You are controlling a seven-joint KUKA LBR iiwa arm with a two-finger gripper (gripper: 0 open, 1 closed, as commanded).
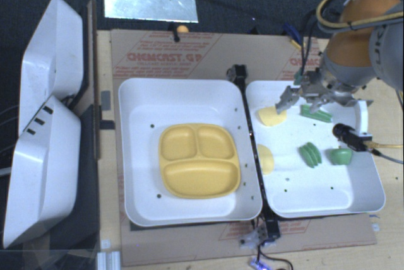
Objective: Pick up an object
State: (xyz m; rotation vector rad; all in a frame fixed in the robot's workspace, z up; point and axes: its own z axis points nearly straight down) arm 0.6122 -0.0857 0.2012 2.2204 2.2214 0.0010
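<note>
claw (pixel 302 98) splayed, ungripping | flat yellow piece (pixel 271 116) | ridged green piece (pixel 310 154) | smooth bin (pixel 360 199)

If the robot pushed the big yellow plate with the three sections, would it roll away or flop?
Probably neither. The yellow plate lies flat and broad in the left bin, so it would likely slide, not roll. Its crisp moulded dividers suggest stiff plastic, probably light for its size.

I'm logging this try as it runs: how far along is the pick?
Done: the pincer has reached the right bin, near its far edge between a yellow piece and a green piece. In hand: nothing visibly held. Left: closing on an object and lifting; the other green pieces lie untouched.
</note>
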